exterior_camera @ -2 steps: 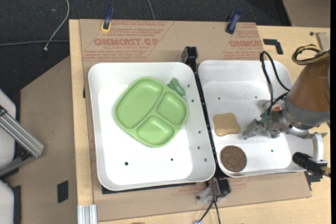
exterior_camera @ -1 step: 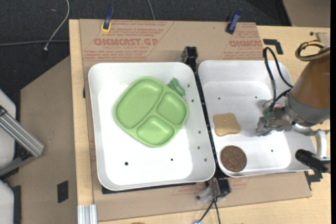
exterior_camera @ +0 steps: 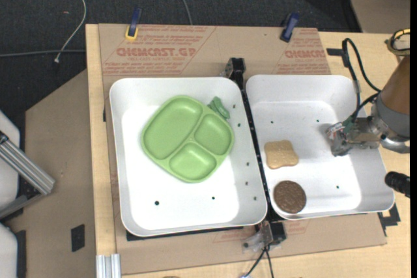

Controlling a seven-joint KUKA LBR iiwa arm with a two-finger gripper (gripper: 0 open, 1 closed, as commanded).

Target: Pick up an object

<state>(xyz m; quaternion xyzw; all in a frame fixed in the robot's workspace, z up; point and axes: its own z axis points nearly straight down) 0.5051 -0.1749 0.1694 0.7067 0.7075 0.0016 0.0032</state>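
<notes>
Two loose items lie in the right bin [exterior_camera: 306, 91], both towards its near left corner. The tan cracker-shaped piece [exterior_camera: 281, 154] lies flat on the bin floor, just beside the divider between the bins. The round brown disc [exterior_camera: 289, 196], cookie-like, lies just nearer the bin's front edge, close to the tan piece but apart from it, and sits up on the curve where floor meets front wall.

The hand [exterior_camera: 340, 140] is over the right bin's floor towards its right side, well apart from both pieces. Nothing is seen in it; whether it is parted or closed cannot be told from this slant.

Both pieces look like small, light toy foods, probably stiff plastic or foam. Being thin and flat, they offer little height to pinch, so a grip would have to come straight down across the narrow width, with the tips scraping the bin floor. The tan piece is likely the easier one: it lies on level floor and has roughly straight sides to close on. The disc's round rim may squirt sideways, and its perch on the wall curve could tip it.

In the left bin [exterior_camera: 127, 159] a green divided plate [exterior_camera: 187, 138] lies flat, with a small green item [exterior_camera: 220, 107] at its far right edge. The plate looks rigid and light but wide; only its raised rim could be gripped.
</notes>
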